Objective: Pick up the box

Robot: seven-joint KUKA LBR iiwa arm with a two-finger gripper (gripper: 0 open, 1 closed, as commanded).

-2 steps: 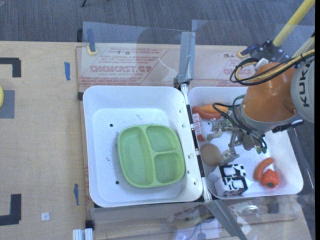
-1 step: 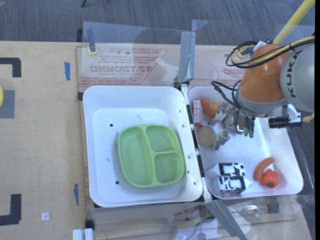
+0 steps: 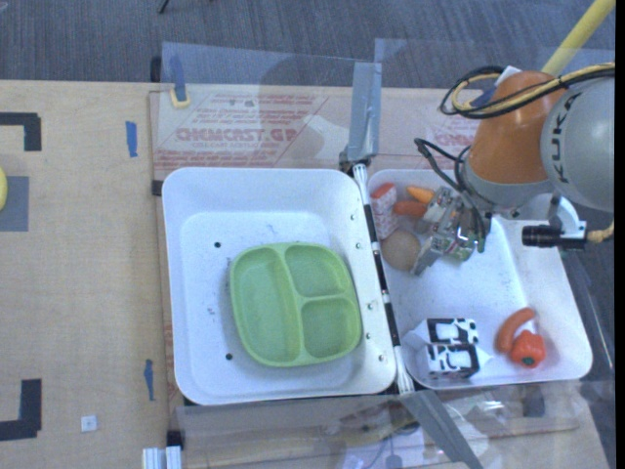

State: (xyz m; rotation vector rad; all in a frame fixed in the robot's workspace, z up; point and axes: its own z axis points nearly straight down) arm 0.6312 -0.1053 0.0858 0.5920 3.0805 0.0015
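Pale wooden table [image 3: 78,291] under two white bins, and in the right bin [image 3: 562,306] my end effector [image 3: 451,234] hovers near the far corner, whether open or closed I cannot tell, while the black-and-white patterned box [image 3: 450,346] lies ungrasped at the near edge, so the pick remains.

Under my reach lies a pale wooden bench [image 3: 78,291], and two shallow white plastic bins sit on it side by side, touching along their inner rims — the left bin [image 3: 186,203] and the right bin [image 3: 557,301]. Directly on the wood I also see small blue tape strips [image 3: 131,138] and black corner marks [image 3: 27,130] — all left of the bins.
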